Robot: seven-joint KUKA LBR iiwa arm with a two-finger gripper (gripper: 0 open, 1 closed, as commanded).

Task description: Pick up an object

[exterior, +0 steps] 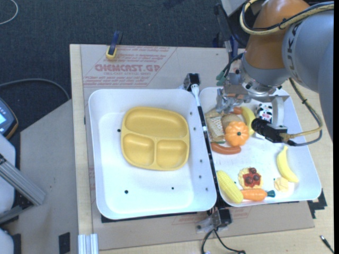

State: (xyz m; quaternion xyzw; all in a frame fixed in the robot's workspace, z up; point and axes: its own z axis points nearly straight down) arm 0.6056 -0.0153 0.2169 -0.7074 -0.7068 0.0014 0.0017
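Observation:
My gripper [229, 103] hangs low over the back left part of the right bin [304, 160], under the orange-banded wrist. Directly below and in front of it lie a slice of toy bread [215, 127] and an orange pumpkin [237, 134], with a red sausage [226, 149] in front of them. The gripper's tip is close to the bread and the pumpkin; I cannot tell whether it touches either. Nothing shows as lifted.
The right bin also holds a corn cob [229, 187], a carrot [253, 195], a small tart [250, 177], a banana [286, 164] and a black-and-white figure [264, 111]. In the left bin [103, 157] lies a yellow divided plate [155, 137].

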